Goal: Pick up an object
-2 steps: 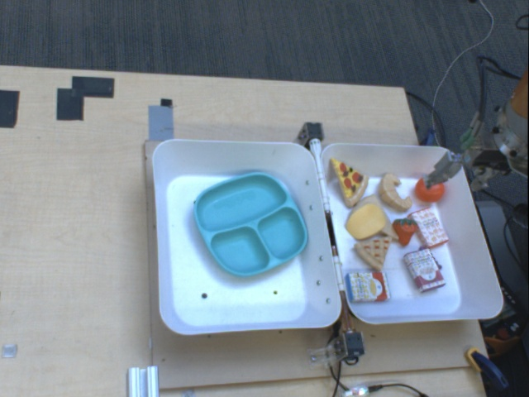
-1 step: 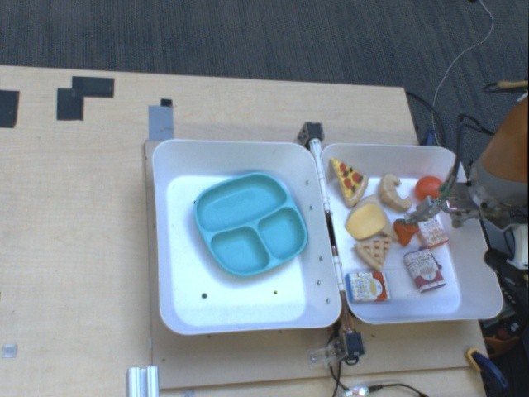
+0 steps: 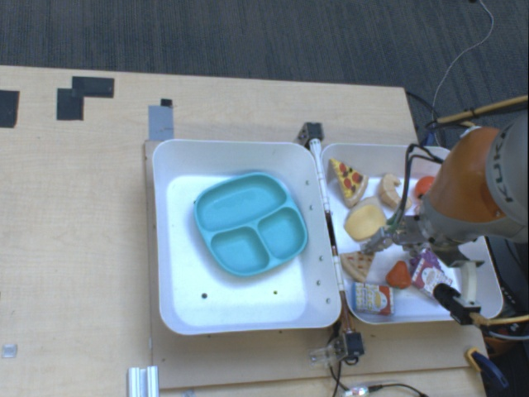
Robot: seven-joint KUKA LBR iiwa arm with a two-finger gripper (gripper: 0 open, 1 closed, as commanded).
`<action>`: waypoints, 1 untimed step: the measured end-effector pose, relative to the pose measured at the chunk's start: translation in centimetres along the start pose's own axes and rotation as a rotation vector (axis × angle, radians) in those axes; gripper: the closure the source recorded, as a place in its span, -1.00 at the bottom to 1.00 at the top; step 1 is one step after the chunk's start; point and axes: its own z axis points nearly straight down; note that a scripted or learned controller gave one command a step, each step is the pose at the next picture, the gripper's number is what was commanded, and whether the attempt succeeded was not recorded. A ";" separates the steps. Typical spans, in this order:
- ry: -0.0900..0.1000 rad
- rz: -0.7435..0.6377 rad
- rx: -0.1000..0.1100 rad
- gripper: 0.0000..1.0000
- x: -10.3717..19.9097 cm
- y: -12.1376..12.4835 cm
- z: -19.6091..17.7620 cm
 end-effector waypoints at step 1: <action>0.004 -0.003 -0.006 1.00 0.2 0.3 -1.3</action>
